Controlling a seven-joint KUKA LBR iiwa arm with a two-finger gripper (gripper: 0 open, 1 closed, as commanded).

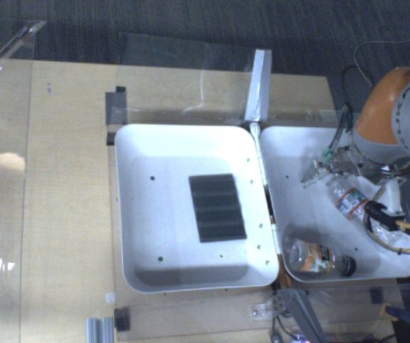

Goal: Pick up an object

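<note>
The hand (326,168) hangs in the right bin (291,191) at approx. 1 o'clock; open or clenched, cannot tell; a bottle (318,257) lies at the bin's 6 o'clock edge; a black pad (217,207) is in the left bin (141,191).

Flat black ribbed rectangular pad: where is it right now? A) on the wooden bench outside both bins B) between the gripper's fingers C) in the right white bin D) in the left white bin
D: the flat black ribbed rectangular pad lies on the floor of the left white bin, near its middle, apart from the clear plastic bottle in the right white bin.
</note>
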